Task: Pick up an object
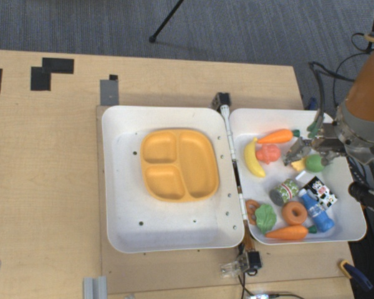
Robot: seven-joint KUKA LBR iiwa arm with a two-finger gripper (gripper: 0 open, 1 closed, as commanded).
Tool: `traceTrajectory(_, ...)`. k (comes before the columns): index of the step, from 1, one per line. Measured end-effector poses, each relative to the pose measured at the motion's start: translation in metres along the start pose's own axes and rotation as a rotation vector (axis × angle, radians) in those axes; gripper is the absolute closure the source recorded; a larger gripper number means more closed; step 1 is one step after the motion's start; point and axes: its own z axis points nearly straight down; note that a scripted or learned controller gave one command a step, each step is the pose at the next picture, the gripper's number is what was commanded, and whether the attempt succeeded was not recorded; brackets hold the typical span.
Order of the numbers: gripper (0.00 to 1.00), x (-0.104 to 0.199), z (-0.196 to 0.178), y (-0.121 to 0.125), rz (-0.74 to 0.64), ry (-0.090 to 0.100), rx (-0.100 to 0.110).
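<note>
Objects for picking are heaped in the right bin [360, 229], the one nearer the arm. A carrot [275, 136] is laid along the far side, with a yellow banana [254, 159] curved beside the bin's left wall and a pink-red piece [268, 154] just beside it. A green round fruit [314, 163] is seen at mid-bin, touching or just beside the gripper [297, 152]. Nearer the front, a green and white can [287, 190] is lying tilted, a black and white carton [321, 192] and a blue bottle [316, 213] are set toward the right, a brown ring doughnut [294, 213] is placed between them, a leafy green piece [265, 218] is at the left, and a second carrot [288, 232] is laid along the front wall.

The gripper is lowered into the far half of this bin, reached in from the right beneath the orange band [369, 89] of the arm. Its grey fingers are pointed leftward toward the pink-red piece and the first carrot. Whether they are spread or closed cannot be told, and nothing is clearly seen between them.

In the left bin [124, 229], an orange divided plate [177, 164] with three compartments is set near the middle. Both bins are placed side by side on a pale wooden bench [43, 185].
</note>
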Motion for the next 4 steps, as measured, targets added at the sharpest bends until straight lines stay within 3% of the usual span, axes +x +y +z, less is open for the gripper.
traceTrajectory(1, 0.0, -0.029, 0.172, -0.032, -0.296, -0.002, -0.007)
traceTrajectory(2, 1.0, -0.028, 0.16, -0.029, -0.296, -0.004, -0.014)
traceTrajectory(3, 1.0, -0.008, 0.144, -0.033, -0.519, -0.002, -0.004)
traceTrajectory(4, 1.0, 0.067, 0.074, -0.033, -0.217, 0.0, -0.002)
